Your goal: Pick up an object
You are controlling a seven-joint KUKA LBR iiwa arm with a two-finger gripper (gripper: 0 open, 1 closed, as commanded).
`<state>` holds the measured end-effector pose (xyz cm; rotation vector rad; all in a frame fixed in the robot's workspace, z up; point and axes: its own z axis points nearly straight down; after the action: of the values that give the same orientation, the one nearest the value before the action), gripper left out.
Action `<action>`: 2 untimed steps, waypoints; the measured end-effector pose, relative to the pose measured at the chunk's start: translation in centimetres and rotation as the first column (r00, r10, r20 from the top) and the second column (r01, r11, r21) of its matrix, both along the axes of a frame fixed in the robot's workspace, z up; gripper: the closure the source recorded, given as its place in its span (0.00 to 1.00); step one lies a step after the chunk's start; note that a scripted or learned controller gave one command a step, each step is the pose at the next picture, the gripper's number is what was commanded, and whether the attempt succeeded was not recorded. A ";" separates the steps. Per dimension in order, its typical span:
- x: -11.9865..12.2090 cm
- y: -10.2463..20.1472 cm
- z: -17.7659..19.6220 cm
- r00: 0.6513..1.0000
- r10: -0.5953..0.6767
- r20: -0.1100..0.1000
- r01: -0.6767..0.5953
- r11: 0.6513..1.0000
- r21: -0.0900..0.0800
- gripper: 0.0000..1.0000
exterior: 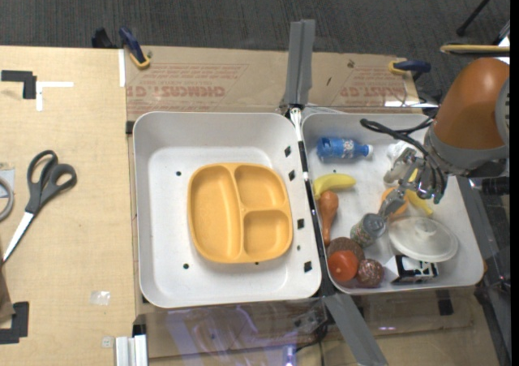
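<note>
Arm (474, 109): reaching in from the right, orange band above the wrist, over the right bin (474, 271).
Wrist: angled down and leftward.
Gripper (388, 208): low inside that bin, apparently near its middle.

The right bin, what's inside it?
The right bin holds a blue bottle, a banana, a red ball and a white lid. The gripper covers whatever lies beneath it.
</note>
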<state>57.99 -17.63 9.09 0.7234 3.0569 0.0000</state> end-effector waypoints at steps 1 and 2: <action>-0.4 4.0 0.0 0.989 -0.150 0.000 0.150 0.989 0.000 0.00; -2.7 -3.5 0.0 0.997 0.074 0.001 -0.074 0.997 0.000 0.00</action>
<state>55.29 -21.08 9.12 0.6091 3.0811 -0.0001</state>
